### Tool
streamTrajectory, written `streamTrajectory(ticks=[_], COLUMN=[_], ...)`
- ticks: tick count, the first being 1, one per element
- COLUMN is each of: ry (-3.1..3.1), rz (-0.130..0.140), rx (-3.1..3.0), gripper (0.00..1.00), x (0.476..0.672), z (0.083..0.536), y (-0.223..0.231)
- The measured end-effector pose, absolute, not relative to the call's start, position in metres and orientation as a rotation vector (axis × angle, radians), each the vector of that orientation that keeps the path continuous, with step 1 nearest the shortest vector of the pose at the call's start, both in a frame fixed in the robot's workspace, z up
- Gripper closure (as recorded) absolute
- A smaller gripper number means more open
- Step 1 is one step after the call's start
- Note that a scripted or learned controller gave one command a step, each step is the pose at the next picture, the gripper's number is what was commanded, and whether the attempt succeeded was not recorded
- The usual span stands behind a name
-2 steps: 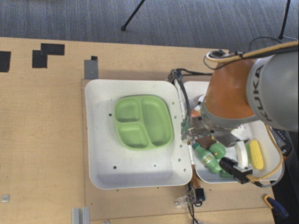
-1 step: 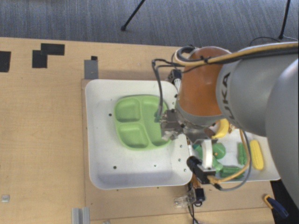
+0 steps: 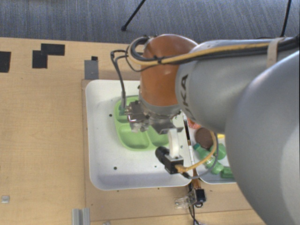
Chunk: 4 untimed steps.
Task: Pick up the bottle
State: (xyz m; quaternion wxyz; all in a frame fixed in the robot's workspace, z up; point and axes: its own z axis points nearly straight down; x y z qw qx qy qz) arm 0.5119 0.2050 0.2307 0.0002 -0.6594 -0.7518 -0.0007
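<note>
**Even, soft light; close arm blurred**

Light falls evenly from above, bright without harsh glare. The white bin (image 3: 101, 139) shows only faint shadows beneath the arm (image 3: 243, 102), whose grey shell carries a dull sheen. The arm's nearest bulk looks soft and unfocused; the bench (image 3: 42, 125) appears slightly grainy.

Single fixed camera, high over the desk (image 3: 42, 125).
Looks down at a slant toward the far carpet; close in, arm (image 3: 243, 102) bulking large from the right.
</note>
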Motion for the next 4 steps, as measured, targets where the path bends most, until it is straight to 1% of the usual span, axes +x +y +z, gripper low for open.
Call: streamTrajectory(ticks=[1, 2, 3, 4], ry=[-2.181, -2.387, -2.475, -2.341], rz=[0.000, 0.000, -0.002, -0.005], rx=[-2.261, -2.041, -1.935, -2.098], gripper=[1.00, 1.00, 1.00, 1.00], x=[0.498, 0.487, 0.508, 0.607], z=[0.242, 0.199, 0.230, 0.284], y=[0.125, 0.144, 0.198, 0.224])
